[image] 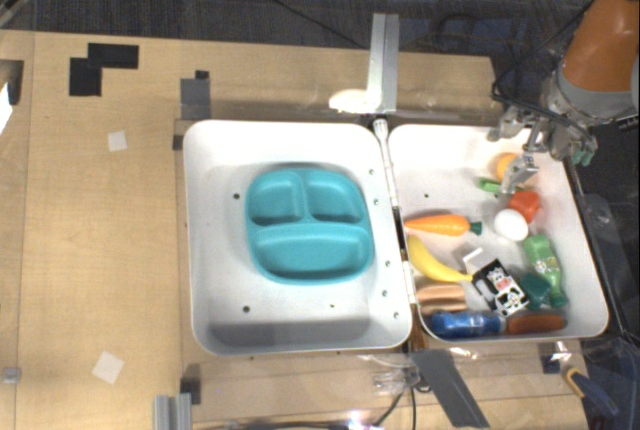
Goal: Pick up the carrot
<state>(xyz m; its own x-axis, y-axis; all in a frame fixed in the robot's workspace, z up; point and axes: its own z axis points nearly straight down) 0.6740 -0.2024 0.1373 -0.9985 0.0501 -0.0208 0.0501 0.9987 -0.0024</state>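
The carrot (437, 224) is orange with a green stub at its right end. It lies flat across the left part of the right bin (440, 150), close to the divider. My gripper (520, 170) hangs over the bin's upper right part, above a small orange item (504, 163) with a green stem. It stands to the right of the carrot and farther back, clearly apart from it. Nothing from the bin is seen lifted.
Crowding the right bin are a banana (436, 263), a white ball (511, 225), a red piece (526, 204), a green bottle (543, 258), a black-and-white box (500, 286), a hot dog (441, 296) and a blue item (462, 324). A teal divided plate (305, 223) sits in the left bin (215, 248).
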